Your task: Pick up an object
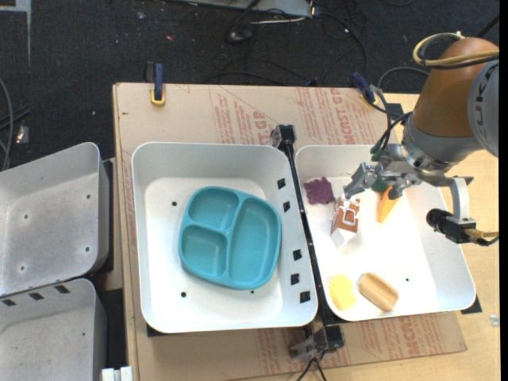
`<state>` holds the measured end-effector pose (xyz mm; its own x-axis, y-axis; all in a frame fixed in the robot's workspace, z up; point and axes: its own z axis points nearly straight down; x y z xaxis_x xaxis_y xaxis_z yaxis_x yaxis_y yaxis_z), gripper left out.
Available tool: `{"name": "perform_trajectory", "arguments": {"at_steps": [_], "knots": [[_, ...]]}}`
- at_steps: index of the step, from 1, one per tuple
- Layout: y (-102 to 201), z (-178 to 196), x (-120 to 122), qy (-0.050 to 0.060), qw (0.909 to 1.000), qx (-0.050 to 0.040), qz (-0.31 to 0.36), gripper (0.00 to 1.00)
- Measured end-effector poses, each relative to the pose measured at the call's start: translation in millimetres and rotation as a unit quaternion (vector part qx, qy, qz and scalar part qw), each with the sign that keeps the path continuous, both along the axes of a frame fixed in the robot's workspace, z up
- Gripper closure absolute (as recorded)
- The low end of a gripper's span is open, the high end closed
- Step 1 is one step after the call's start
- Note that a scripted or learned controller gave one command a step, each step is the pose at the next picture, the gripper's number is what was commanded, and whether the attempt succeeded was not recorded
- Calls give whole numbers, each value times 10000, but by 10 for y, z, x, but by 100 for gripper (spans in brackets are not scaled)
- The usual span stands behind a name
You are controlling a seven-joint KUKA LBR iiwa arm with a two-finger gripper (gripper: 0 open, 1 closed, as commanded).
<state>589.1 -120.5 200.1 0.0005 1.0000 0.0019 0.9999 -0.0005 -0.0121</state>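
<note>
- Your arm (456, 94) reaches in over the right bin (444, 292), with the jaws (379, 179) low in the far part of that bin.
- You cannot tell from this view whether the jaws are released or clenched; the wrist hardware hides them, and nothing is seen held in them.
- The candidates all lie in the right bin: an orange carrot-like piece (387, 205) just beside the jaws, a brown and white carton (346, 217) near it, a purple lump (319, 190) toward the divider, and a yellow block (342, 292) and tan bread roll (379, 291) well apart at the near end.
- The left bin (159, 292) bears a teal divided plate (231, 237), away from the action.
- Judge this as the approach or grasp step, with the orange piece or the carton the likely target.
- Next, you need the jaws centred over one item, closed firmly, then a straight lift clear of the bin floor.
</note>
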Motion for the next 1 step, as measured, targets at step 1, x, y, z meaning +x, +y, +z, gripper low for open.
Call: {"name": "perform_trajectory", "arguments": {"at_steps": [1], "knots": [[0, 63, 28, -59, 10000, -8, 9, 0]]}}
